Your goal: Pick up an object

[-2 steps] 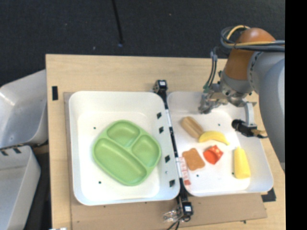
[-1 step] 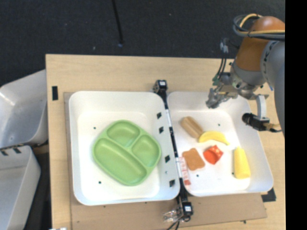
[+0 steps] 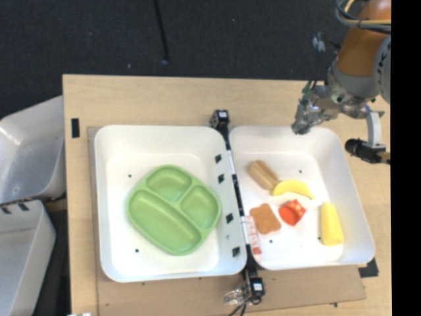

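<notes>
Your gripper (image 3: 304,125) hangs at the upper right of the frame, over the top rim of the right bin (image 3: 342,151); you cannot tell how it is set. Lower in that bin lie a tan roll (image 3: 263,174), a banana (image 3: 293,188), a red piece (image 3: 293,212), a brown piece (image 3: 265,219) and a yellow block (image 3: 331,224). A green divided plate (image 3: 173,209) sits in the left bin (image 3: 112,151).

The arm (image 3: 358,45) reaches in from the right; its gripper (image 3: 304,125) points downward.
</notes>
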